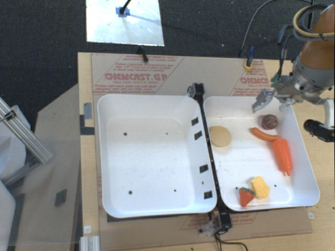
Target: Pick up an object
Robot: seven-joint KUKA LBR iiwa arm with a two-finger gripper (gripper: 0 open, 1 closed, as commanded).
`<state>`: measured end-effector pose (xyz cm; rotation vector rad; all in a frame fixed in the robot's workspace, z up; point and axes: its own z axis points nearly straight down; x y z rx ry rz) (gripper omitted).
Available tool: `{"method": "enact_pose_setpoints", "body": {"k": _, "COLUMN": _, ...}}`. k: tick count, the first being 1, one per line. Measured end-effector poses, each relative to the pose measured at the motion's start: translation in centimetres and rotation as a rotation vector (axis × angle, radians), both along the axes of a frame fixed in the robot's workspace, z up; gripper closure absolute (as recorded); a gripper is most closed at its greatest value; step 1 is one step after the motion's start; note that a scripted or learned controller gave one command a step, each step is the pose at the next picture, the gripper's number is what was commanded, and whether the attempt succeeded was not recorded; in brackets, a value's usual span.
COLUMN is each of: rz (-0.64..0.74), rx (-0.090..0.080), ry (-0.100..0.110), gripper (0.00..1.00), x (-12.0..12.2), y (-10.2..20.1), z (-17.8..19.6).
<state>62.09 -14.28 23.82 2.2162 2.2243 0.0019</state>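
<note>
**Gripper poised over the far corner of the right bin, nothing held**

Gripper (272, 100) fingers are spread apart and empty, hanging over the far right corner of the right bin (314, 192). One grey finger (260, 101) points down toward the bin floor, and the other sits close above a small dark red ball (270, 121), the nearest object. The grey arm (314, 61) with its orange band enters from the right.

Just below the ball lies a curved orange sausage shape (264, 135), and touching its end is an orange carrot (282, 156). A round tan disc (220, 136) rests near the divider. A yellow block (259, 187) and a red strawberry-like piece (246, 196) lie close together at the near edge. The left bin (104, 140) sits beside it.

Risks, as a judgement: the ball is round and may roll away if a finger lands on it off centre. It lies near the bin's back wall, so a descending finger could strike the rim. The sausage shape nearby could be nudged or caught instead.
</note>
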Motion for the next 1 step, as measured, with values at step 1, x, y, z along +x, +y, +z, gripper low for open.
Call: {"method": "enact_pose_setpoints", "body": {"k": 1, "rz": -0.003, "rx": 0.0, "ry": 0.003, "gripper": 0.0, "x": -0.16, "y": -1.1, "z": -16.1}}
